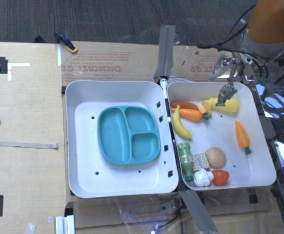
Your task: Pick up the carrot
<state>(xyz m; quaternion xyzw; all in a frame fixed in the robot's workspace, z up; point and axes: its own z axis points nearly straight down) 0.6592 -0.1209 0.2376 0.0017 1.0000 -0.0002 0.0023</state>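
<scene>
Tool, finger state unclear, over corn at right bin's far side. Carrot lies apart near the right wall; banana and bun leftward.

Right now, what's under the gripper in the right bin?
The gripper hangs over the yellow corn cob near the right bin back wall. The cob's middle is covered by a finger. The carrot lies apart, nearer the front, uncovered.
</scene>
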